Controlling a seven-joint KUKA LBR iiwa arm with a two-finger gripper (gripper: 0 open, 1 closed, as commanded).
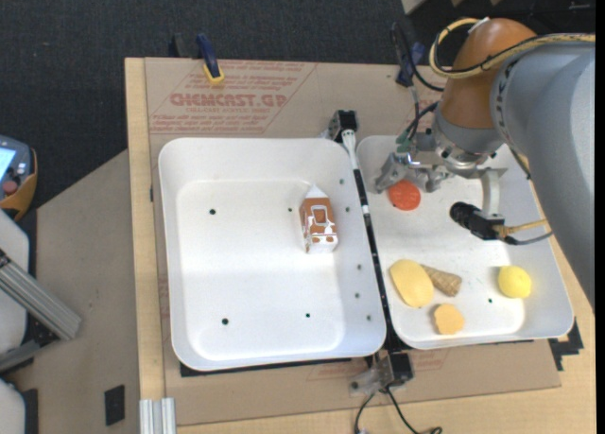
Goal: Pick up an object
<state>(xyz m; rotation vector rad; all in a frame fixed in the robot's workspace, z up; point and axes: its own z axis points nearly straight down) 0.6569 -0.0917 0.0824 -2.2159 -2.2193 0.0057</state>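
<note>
My gripper (413, 177) hangs over the far left part of the right bin (553, 323), under the arm's orange band. Its two grey fingers (389, 177) are spread apart, so it is open, with nothing between them. A small red ball (406, 198) lies on the bin floor just in front of the fingertips, touching or nearly touching them. Farther forward in the same bin lie a pale yellow lump (411, 283), a brown cone-shaped piece (444, 281), a small orange piece (449, 319) and a yellow lemon-like ball (514, 282).
The left bin (189, 186) holds one orange and white toy (319, 222) near its right wall. A black part on a cable (475, 219) hangs beside the wrist. The wall between the bins runs close to the gripper's left. Clamps sit at the bench's back edge.
</note>
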